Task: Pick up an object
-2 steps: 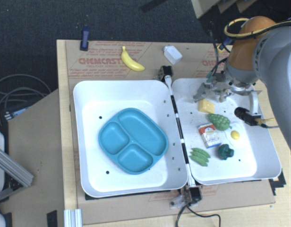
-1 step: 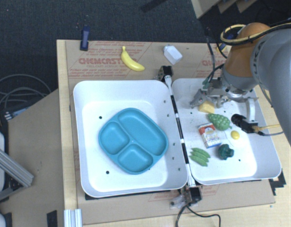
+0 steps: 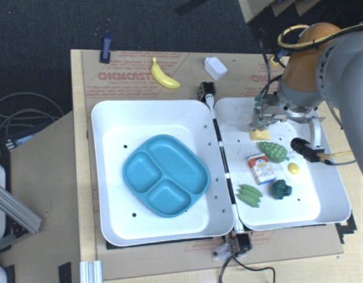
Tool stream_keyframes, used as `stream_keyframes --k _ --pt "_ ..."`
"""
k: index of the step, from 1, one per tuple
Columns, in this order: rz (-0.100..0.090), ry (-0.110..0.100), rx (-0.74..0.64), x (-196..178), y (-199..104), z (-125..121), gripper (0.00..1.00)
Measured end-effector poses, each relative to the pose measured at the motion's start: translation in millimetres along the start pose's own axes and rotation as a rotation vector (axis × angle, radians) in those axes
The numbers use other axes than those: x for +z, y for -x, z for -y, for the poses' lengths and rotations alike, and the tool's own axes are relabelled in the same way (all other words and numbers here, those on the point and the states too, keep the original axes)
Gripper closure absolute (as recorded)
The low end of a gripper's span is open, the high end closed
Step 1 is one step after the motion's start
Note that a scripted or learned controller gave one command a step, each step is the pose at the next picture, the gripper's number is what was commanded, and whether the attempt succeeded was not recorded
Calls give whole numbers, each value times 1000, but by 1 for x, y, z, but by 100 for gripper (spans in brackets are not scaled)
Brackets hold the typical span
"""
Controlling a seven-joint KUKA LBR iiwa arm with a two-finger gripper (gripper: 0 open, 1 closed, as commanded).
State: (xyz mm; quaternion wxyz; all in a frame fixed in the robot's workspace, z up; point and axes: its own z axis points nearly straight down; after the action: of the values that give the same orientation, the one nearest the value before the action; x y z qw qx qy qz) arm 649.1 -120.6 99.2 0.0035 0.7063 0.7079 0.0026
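We can't tell the hand's (image 3: 261, 121) state; cheese (image 3: 259, 135) sits just below it, and an off-centre descent could nudge it aside.

I can read "CHEMCAST" in red on the brown sheet (image 3: 125, 75) covering the counter; smaller print is illegible.

Small yellow wedge (image 3: 260, 134) lies flat in the right bin (image 3: 329, 199), near its far-left corner.

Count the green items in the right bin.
3: bumpy green fruit near the middle, pea pod at front left, dark green piece beside it. The arm may hide more.
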Motion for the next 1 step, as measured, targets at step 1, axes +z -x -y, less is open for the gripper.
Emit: stream_keyframes --k 1 --pt "-1 -7 1 3 0 2 0"
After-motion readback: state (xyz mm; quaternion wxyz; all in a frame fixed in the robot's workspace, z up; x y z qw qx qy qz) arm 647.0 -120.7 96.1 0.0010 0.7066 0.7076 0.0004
